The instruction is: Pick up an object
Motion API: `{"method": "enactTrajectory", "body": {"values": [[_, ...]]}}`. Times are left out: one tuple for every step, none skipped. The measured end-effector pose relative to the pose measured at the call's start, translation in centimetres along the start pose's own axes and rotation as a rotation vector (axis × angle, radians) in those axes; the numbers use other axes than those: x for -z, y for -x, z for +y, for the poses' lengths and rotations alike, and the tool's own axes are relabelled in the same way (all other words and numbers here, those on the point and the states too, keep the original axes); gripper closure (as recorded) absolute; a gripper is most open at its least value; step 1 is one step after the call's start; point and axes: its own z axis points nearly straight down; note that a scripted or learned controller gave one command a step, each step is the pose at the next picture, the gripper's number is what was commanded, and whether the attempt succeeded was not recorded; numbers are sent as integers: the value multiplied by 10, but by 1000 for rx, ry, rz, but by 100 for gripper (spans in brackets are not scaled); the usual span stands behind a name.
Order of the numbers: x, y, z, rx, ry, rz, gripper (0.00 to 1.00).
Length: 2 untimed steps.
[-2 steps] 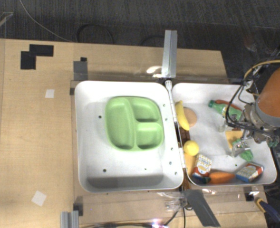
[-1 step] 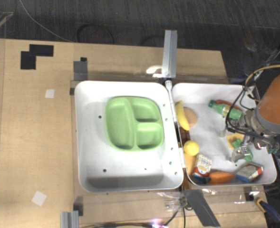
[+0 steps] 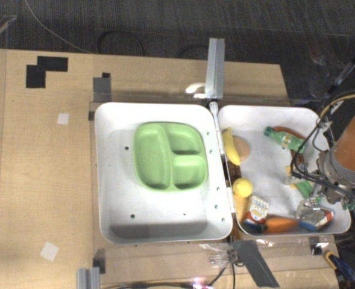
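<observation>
tool [image 3: 313, 205] low in right bin's [image 3: 267, 116] near-right corner; grip state cannot be told | nearest object: carrot [image 3: 281, 224], just left and nearward of tool, long axis left-right along near wall | judged: short leftward shift needed

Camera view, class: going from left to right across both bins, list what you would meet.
Green divided tray → banana → lemon → carrot → green bottle → tool at the right bin's near right corner.
</observation>
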Motion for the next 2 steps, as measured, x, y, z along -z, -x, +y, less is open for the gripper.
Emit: {"method": "enactTrajectory", "body": {"values": [[15, 6, 0, 5, -5, -17, 100], [57, 29, -1, 379, 5, 8, 100]]}}
